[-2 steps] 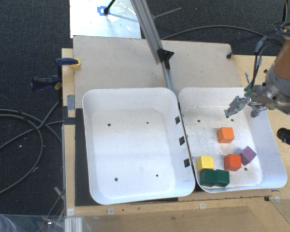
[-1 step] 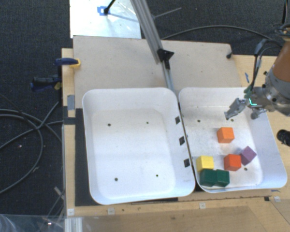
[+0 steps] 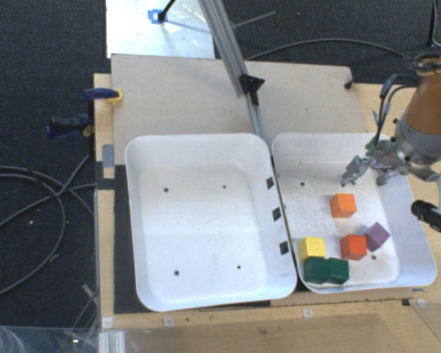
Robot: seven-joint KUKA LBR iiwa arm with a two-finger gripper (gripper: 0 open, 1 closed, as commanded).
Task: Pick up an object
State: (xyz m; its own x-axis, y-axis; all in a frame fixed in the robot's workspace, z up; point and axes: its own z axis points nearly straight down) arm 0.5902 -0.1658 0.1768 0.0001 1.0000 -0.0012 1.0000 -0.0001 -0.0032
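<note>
My gripper (image 3: 367, 173) hangs over the back of the right bin (image 3: 419, 271), its fingers spread open with nothing between them. An orange cube (image 3: 343, 205) lies just in front of it and slightly left, apart from the fingertips. Nearer the front of the same bin sit a red-orange cube (image 3: 353, 247), a purple cube (image 3: 377, 236), a yellow cube (image 3: 312, 248) and two green blocks (image 3: 326, 271) pressed together by the front left corner.
The left bin (image 3: 143, 197) stands beside the right one, their rims touching. A slanted metal pole (image 3: 228, 43) crosses the back of the bench. Blue clamps (image 3: 95, 94) grip the bench's left edge, and cables lie on the floor.
</note>
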